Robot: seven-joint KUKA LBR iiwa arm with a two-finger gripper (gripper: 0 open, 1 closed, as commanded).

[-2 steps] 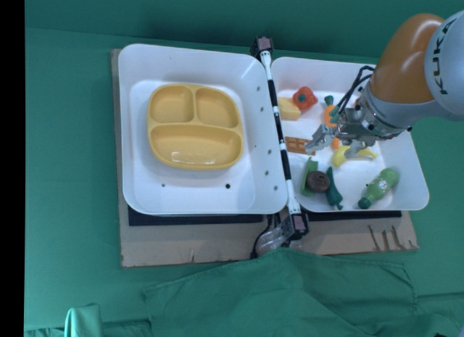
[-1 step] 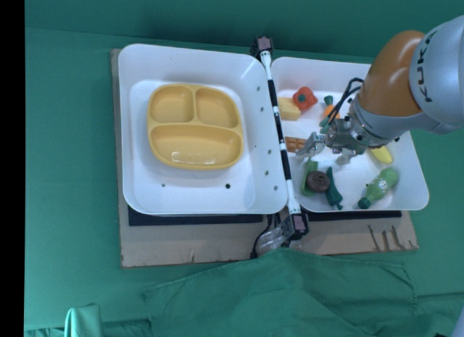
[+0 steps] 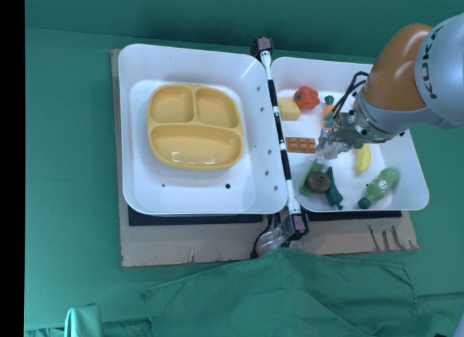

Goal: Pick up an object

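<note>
Gripper [image 3: 324,150] hangs low in the right bin [image 3: 409,196]; whether it grips anything I cannot tell. Just beside it lies the waffle [image 3: 300,144], with the brown donut [image 3: 318,180] a little nearer me and the banana [image 3: 363,158] behind the wrist.

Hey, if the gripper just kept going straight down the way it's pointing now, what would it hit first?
Most likely the brown round toy or the dark green toy beside it in the right bin. The gripper points down and left toward them, but a single slanted view leaves depth uncertain.
</note>
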